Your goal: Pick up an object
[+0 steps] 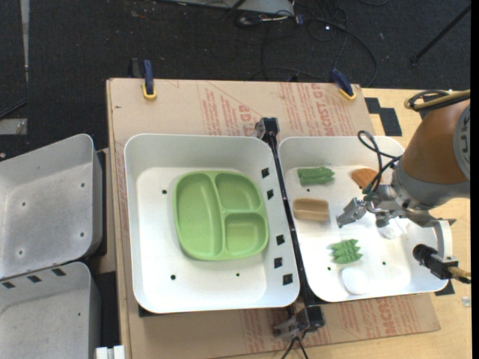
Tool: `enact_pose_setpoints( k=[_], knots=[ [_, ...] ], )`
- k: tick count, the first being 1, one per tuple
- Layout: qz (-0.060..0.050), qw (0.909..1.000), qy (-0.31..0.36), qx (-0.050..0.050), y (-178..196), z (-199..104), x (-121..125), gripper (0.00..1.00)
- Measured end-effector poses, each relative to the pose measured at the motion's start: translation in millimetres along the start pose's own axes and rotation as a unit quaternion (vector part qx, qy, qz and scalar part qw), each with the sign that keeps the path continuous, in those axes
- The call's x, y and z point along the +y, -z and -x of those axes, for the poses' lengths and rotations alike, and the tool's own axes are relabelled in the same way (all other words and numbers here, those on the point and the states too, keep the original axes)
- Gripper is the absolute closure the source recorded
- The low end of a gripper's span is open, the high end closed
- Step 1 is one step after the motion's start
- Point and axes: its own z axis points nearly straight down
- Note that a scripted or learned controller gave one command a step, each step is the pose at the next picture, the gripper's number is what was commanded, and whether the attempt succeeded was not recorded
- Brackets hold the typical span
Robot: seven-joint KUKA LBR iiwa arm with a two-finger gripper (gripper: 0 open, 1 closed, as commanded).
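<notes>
Surface (194, 99) is a cardboard-topped board, two shallow white bins side by side on it. Left bin (146, 200), centre-left of frame: one light green divided plate (221, 215), three compartments, lying flat and roughly centred, nothing in it. Right bin (322, 286), centre-right of frame, has the loose objects. Leftmost in it is a tan block (311, 210), near the divider between bins. Above that, toward the bin's upper edge, a green leafy piece (315, 175). Lower down, a second smaller green piece (346, 252), and just below it a white rounded object (354, 280), hard to read against the white floor. An orange-brown piece (365, 176) lies at upper right of the bin, partly behind a cable. Tool (350, 215) sits over the middle of the right bin, tip pointing left; arm comes in from the right edge of frame. Tool's fingers: can't tell whether they are apart or together, blurred and dark at this angle. Nothing visible between them. Tan block is just left of the tool tip, apart from it; smaller green piece is near, directly below the tip; upper green piece and orange-brown piece are above it, neither touching.
</notes>
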Motion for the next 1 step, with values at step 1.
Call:
enact_pose_setpoints(
  k=[1],
  knots=[
    [0.001, 1.0, 0.0, 0.0, -37.6, -0.8, -0.6, 0.0]
  ],
)
